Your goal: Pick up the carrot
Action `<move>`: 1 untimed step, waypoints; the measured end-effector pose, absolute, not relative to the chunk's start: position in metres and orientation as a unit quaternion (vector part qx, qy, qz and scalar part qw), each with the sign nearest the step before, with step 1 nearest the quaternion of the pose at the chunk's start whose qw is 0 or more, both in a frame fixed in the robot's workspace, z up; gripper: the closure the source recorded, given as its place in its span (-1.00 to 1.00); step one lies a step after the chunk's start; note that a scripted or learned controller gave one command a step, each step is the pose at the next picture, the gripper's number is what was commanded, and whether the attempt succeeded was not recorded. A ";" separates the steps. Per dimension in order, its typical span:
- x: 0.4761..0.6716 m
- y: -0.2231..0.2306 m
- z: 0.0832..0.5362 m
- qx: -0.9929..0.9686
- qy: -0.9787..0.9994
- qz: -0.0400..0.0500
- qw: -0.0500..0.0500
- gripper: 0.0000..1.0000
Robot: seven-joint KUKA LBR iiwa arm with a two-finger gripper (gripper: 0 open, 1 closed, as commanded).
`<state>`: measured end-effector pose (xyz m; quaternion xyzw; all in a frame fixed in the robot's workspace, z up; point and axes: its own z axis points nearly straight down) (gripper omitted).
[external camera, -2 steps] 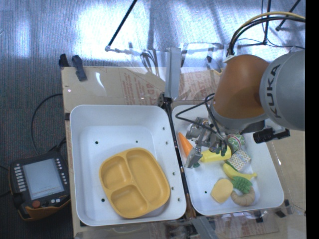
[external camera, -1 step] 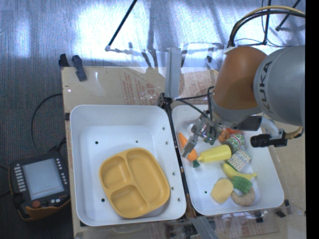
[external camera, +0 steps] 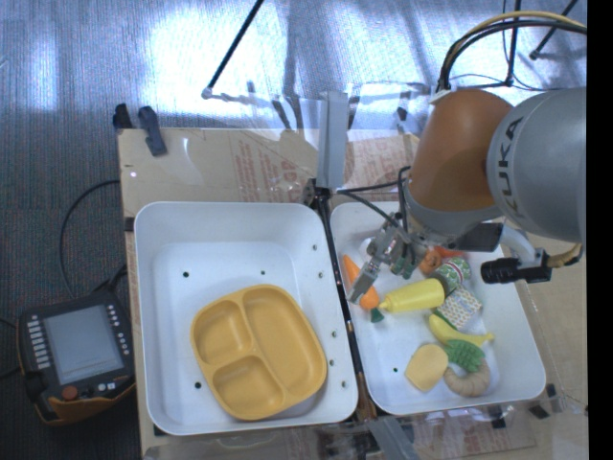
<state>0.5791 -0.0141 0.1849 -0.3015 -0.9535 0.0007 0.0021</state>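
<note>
Reaching into the right bin (external camera: 508,372), the gripper (external camera: 380,262) hangs at the carrot (external camera: 360,284), which lies near that bin's left wall; finger state cannot be told. Yellow bottle (external camera: 414,298) sits just beside. Yellow divided plate (external camera: 257,351) occupies the left bin (external camera: 163,257)

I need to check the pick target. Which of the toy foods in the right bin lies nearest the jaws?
The carrot, the orange piece by the bin's left wall, right beside the gripper; the yellow bottle and banana lie farther right.
</note>
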 end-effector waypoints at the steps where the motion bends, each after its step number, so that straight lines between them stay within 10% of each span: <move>1: 0.579 -0.014 0.185 -0.301 -0.953 0.001 0.002 -1.00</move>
